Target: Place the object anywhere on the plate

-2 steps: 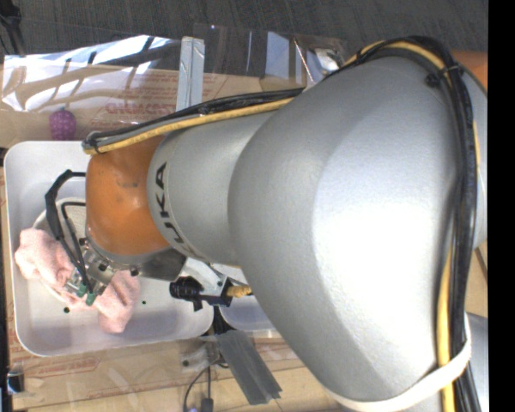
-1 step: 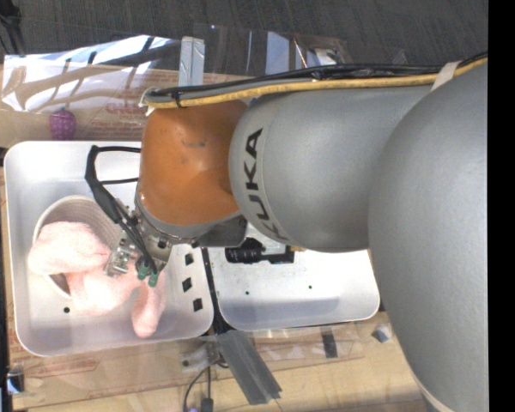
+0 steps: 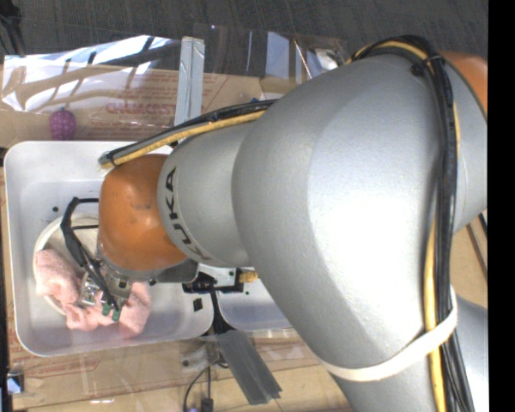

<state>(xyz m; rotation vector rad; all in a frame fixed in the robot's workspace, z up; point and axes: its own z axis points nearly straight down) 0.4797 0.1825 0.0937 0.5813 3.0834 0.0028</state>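
Pink cloth [image 3: 64,290], crumpled, lying directly beneath and around the claw [image 3: 103,303] in the left white bin [image 3: 21,221]; part of it sits over the rim of a white plate [image 3: 47,240], which curves out just up and to the left of the claw. I cannot tell whether the claw is spread, pressed together or pinching the cloth: its tip is buried in the folds and shadowed by the orange wrist band [image 3: 133,217] immediately above it. I judge the step in hand to be either taking or setting down the cloth at the plate's edge. To do it well, I would keep the tip vertical, gather the bulk of the fabric rather than one loose fold, and carry it up-left of the claw's present spot so that it rests on the plate. A purple object [image 3: 63,124] lies well beyond the bin, far up-left of the claw.
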